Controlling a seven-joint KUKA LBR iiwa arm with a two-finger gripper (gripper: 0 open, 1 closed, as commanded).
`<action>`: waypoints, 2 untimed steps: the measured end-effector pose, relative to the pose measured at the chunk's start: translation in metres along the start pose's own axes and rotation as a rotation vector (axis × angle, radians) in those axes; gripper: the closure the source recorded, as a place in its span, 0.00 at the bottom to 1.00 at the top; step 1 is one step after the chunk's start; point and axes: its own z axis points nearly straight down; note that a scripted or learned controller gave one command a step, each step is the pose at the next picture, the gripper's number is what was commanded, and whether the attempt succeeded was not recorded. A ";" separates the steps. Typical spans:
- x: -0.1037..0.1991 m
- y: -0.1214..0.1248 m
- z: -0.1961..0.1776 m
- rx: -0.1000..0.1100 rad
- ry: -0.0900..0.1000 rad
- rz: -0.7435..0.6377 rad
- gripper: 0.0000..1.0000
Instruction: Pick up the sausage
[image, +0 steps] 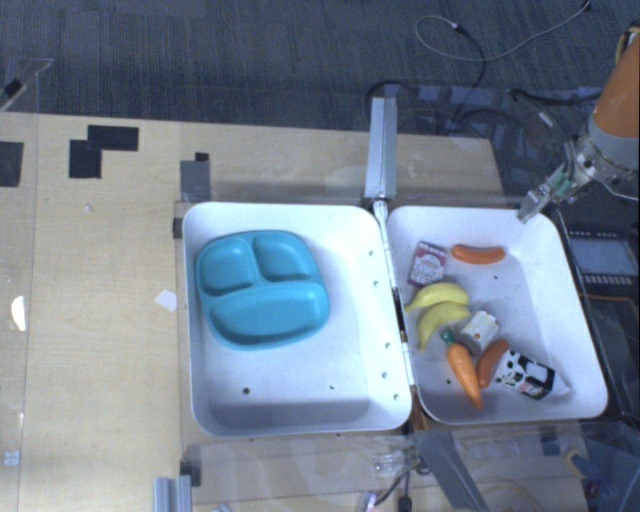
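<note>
Sausage (478, 254) lay near the right bin's (578, 300) far edge, pincer (532, 205) hung above its far right corner, finger state unclear

The arm (622, 110) has an orange band above a pale grey wrist section. Below it sits a small metallic gripper (530, 207) of silvery parts with a touch of green, tapering to a thin tip.

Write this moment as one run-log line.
phase: approach | end effector: above right bin's far rim | sausage: lying in right bin, untouched | held: nothing seen
</note>
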 end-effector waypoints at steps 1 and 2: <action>0.000 0.000 0.000 0.000 0.000 0.000 0.00; -0.002 -0.002 0.088 0.004 0.004 -0.030 0.00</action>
